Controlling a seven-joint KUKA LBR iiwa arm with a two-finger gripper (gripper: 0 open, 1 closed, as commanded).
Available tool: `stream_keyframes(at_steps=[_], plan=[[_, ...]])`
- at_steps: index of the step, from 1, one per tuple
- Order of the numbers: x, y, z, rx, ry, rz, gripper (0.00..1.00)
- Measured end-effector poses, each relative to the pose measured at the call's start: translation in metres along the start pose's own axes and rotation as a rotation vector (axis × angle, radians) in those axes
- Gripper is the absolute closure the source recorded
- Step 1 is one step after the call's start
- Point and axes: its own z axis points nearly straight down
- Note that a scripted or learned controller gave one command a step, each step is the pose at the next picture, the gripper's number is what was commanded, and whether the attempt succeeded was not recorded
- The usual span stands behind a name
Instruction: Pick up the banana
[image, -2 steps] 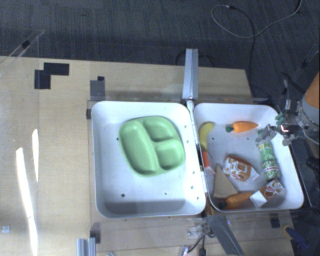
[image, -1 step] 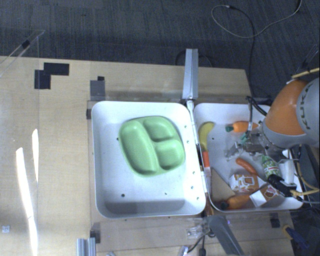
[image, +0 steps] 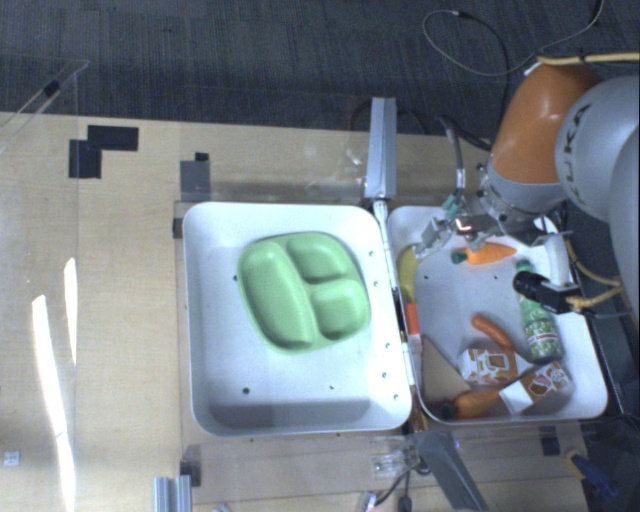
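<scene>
The banana (image: 407, 272), yellow-green, lies along the left wall of the right bin (image: 596, 398), near its far corner. My gripper (image: 447, 228) hangs over the far end of that bin, just up and to the right of the banana and apart from it. The grey arm with its orange band (image: 535, 120) reaches in from the upper right. Nothing can be seen held by the gripper.
A green divided plate (image: 303, 290) lies in the left bin (image: 215, 400). The right bin also holds a carrot (image: 490, 255) beside the gripper, a green bottle (image: 540, 330), an orange sausage-like piece (image: 493, 331), two brown cartons (image: 488, 366) (image: 546, 380) and an orange item (image: 475, 402).
</scene>
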Motion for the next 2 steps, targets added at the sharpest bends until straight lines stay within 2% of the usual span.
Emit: stream_keyframes(at_steps=[1, 2], plan=[[-0.027, -0.019, 0.084, -0.004, -0.002, 0.072, 0.00], [-0.045, 0.026, 0.094, 0.044, 0.017, -0.266, 0.00]])
